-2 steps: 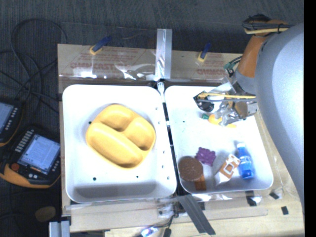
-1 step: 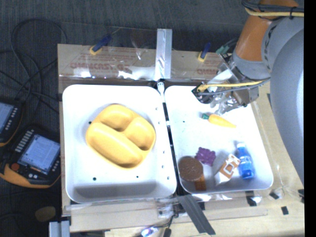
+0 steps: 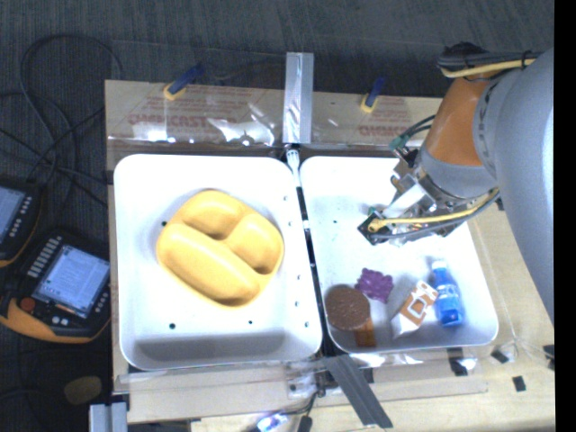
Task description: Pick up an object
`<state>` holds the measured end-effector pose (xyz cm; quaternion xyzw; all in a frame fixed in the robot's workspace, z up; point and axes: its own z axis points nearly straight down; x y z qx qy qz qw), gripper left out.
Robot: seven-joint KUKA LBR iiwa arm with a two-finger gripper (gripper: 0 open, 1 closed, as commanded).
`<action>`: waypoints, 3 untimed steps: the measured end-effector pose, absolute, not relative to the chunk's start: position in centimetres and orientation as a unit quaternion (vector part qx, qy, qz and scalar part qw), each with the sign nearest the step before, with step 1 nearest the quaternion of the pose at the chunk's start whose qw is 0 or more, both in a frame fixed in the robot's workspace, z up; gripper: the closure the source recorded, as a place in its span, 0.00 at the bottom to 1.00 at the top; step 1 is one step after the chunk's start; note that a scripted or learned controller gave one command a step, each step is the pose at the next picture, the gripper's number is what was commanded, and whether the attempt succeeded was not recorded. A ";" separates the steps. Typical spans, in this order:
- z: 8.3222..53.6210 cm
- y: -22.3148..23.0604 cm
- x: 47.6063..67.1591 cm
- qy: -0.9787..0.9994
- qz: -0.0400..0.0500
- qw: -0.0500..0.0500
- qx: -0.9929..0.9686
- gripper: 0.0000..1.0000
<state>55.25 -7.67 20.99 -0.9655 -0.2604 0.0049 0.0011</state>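
– Looking down on a worktop point(image 3: 121, 115) with two shallow white bins side by side. Starting with the left bin point(image 3: 135, 183)?
– Holds one big yellow lump point(image 3: 220, 246), rounded and split into soft lobes, lying across the middle.
– And the right bin point(image 3: 337, 196)?
– Takes in the grey arm point(image 3: 531, 151) from the right, with an orange band above the wrist. Puts the claw point(image 3: 405, 201) over the far half of that bin, above bare white floor.
– Wide or narrow, that claw?
– Cannot tell from this angle, tucked as it is under the wrist.
– Anything to pick up close by?
– Plenty, all lying along the near side of the right bin, none touching the claw. Starting at the left corner: a round brown disc point(image 3: 346, 304), with a darker brown block point(image 3: 364, 336) touching its near edge. Just beside the disc, a little farther back, a small knobbly purple lump point(image 3: 374, 284), nearest of all to the claw. Then a tilted white and orange carton point(image 3: 416, 306). Last, at the right, a blue bottle point(image 3: 446, 300), just beside the carton, white cap toward the far side.
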 end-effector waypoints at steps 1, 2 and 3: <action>25.5 -6.1 55.9 -0.258 0.005 0.000 -0.966 1.00; 22.9 -14.1 57.9 -0.287 0.005 0.000 -0.958 1.00; 17.9 -7.3 56.8 -0.199 0.005 0.001 -0.980 1.00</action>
